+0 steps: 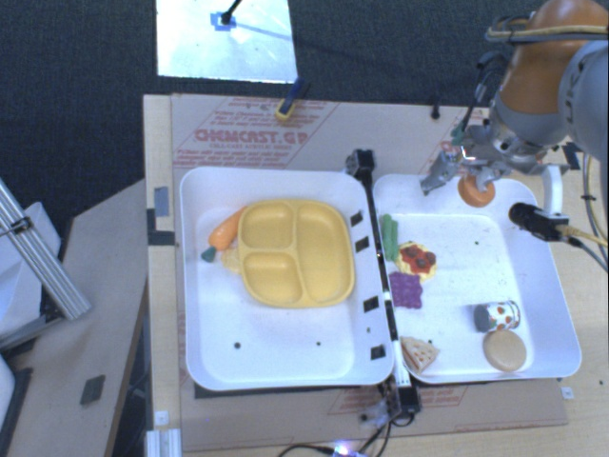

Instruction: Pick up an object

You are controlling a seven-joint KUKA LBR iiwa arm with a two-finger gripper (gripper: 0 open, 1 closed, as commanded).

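- Arm (552, 55) enters at upper right of the frame; gripper (466, 165) sits over the upper edge of the right bin (542, 284).
- Gripper state: cannot tell from this view.
- Orange round object (477, 192) lies just below the gripper, at the right bin's upper rim; contact unclear.
- Right bin contents: green piece (388, 234), red-and-yellow piece (417, 259), purple piece (406, 290) along its left side; small cup (497, 316), tan round (504, 350) and a wedge (418, 353) toward the bottom.
- Left bin (219, 350): yellow divided tray (293, 252), carrot (225, 231) touching its left edge.
- Table (247, 131) under both bins.
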